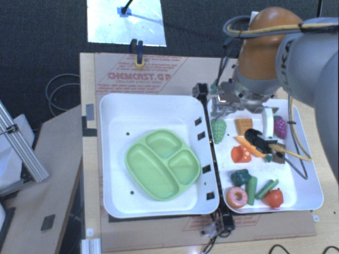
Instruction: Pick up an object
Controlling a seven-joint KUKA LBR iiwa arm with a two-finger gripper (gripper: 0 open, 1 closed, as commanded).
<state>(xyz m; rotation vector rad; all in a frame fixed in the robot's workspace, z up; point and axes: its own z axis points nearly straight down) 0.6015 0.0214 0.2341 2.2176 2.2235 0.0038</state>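
Overhead, the gripper [222, 109] hangs above green grapes [218, 129] at the right bin's [312, 194] left edge; its grip cannot be judged.

Arm [288, 52] reaching in from right, hand [225, 107] pointing down.

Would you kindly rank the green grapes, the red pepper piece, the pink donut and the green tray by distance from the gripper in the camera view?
From the gripper:
1. green grapes, just below it, at the right bin's left wall.
2. red pepper piece, mid right bin.
3. pink donut, right bin's near left corner.
4. green tray, in the left bin; too close to the donut to rank.
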